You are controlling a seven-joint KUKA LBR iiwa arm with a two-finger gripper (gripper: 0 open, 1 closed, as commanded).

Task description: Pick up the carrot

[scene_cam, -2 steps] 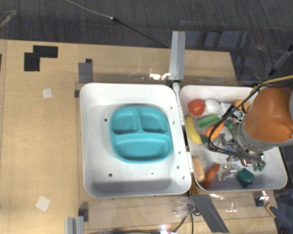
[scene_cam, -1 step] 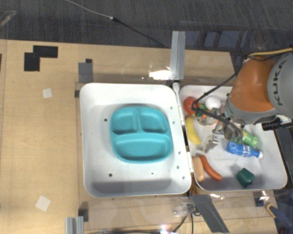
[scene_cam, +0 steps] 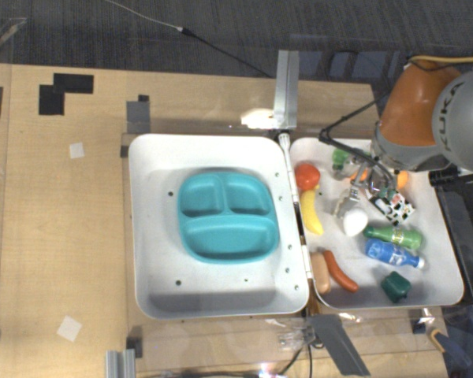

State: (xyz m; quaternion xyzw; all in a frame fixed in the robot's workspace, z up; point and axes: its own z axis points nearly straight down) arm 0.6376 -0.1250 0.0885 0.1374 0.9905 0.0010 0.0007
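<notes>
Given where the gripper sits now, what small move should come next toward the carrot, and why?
Probably a short shift toward the right bin's far right: the two-finger gripper hangs over the white egg-shaped object, while the small orange carrot lies apart from it, beside the arm.

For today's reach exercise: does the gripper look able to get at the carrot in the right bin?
Probably yes. The carrot lies uncovered with nothing atop it, and the gripper is above the same bin. The sausage close beside it may crowd the grasp.
</notes>
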